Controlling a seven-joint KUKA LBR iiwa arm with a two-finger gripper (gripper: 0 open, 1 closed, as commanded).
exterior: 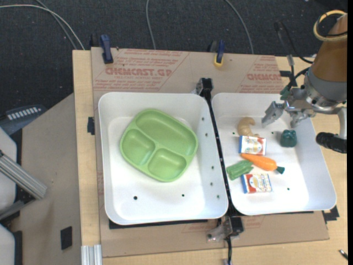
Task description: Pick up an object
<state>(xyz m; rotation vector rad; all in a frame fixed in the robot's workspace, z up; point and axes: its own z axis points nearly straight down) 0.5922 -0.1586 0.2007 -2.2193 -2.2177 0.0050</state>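
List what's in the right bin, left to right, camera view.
Green block → tan piece → carrot → dark green object. The two small cartons overlap that span, so I left them out. The pincer hovers over the bin's far right part.

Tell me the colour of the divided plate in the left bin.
Light green divided plate, seen in the camera view.
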